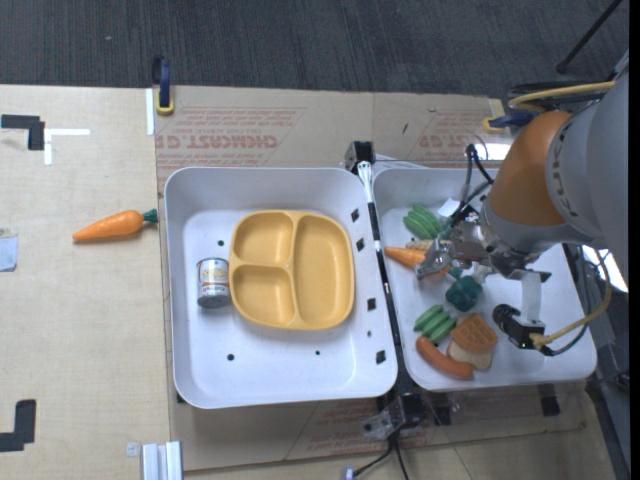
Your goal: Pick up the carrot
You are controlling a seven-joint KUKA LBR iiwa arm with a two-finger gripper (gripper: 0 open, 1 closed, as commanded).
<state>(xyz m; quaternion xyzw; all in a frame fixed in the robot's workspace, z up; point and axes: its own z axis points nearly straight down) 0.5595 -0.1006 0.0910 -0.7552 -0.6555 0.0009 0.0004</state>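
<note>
We see the gripper [437,264] low in the right bin [570,368], its metal tip touching the thick end of a carrot [404,255] that lies along the bin's left wall. Whether it is clenched or released we cannot tell — the wrist covers that part. Around it lie a green leafy vegetable [424,220], a dark green piece [463,293], a small green pod [433,320], a sausage [444,359] and a bread slice [473,335]. The left bin [270,383] holds a yellow divided plate [293,269] and a small can [212,282] just beside it. A second carrot [112,226] lies on the bench [70,348] — well apart, left of both bins.
</note>
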